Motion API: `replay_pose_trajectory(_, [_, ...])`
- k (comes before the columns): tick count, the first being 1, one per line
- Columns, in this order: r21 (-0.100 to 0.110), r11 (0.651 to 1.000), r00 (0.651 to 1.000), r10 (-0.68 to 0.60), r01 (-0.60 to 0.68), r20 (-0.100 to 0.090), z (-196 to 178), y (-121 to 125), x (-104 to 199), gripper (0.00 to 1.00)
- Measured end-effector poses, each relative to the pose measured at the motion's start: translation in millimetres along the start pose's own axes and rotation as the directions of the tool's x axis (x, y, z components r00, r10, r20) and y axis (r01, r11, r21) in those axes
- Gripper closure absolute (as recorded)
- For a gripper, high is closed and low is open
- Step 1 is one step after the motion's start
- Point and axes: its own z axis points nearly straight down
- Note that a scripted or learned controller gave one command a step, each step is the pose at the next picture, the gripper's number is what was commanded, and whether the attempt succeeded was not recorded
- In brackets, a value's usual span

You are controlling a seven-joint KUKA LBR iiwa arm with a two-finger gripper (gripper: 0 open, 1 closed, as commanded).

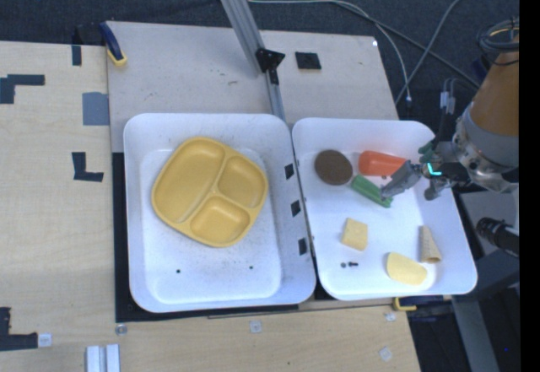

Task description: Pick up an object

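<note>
From the yellow plate (210,190) at centre-left to the right bin (456,277), nothing is lifted yet: my gripper (418,179) hangs open and empty beside the green piece (370,191), grasp still ahead.

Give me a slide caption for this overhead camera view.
Gripper hovers over right bin of toy food, near green piece; yellow divided plate fills left bin.

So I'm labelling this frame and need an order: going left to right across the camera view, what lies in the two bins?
Yellow divided plate → brown round piece → pale yellow cube → yellow wedge → tan cone. The green and orange pieces overlap the others' span, so I left them out.
</note>
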Motion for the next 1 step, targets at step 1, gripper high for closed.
replay_pose_trajectory(1, [-0.001, 1.0, 1.0, 0.0, 0.0, 0.0, -0.3, 0.2, 0.0, 0.0])
